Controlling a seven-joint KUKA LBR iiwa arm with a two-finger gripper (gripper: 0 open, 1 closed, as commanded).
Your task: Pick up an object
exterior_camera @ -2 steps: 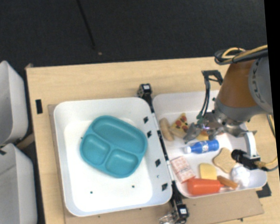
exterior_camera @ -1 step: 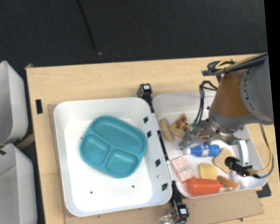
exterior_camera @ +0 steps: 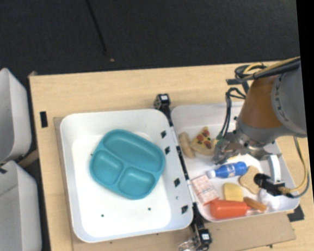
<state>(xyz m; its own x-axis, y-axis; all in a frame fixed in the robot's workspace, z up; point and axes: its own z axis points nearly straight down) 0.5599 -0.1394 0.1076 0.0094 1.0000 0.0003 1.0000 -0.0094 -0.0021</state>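
Down in the right bin the gripper hangs low over the clutter, just above the blue bottle, and from this angle there's no telling whether it is released or clenched, or whether anything sits in it. That bottle lies on its side near the middle of the bin, white cap pointing toward nine o'clock. At ten o'clock from the gripper, right beside it, is a pizza slice, and further toward nine o'clock a tan bread roll lies against the bin's left wall. At seven o'clock from the bottle, a small pink-and-white box. At six o'clock, a yellow block, and below that an orange-red carrot-like piece lying along the bottom wall. A slice of toast sits at four o'clock from the bottle, just beside it.

The arm, grey with its orange band, comes in from three o'clock, cables looping around the wrist.

Over in the left bin, well apart from all that, a teal divided plate lies flat, tilted a little on the white floor. Both bins rest side by side on the wooden counter.
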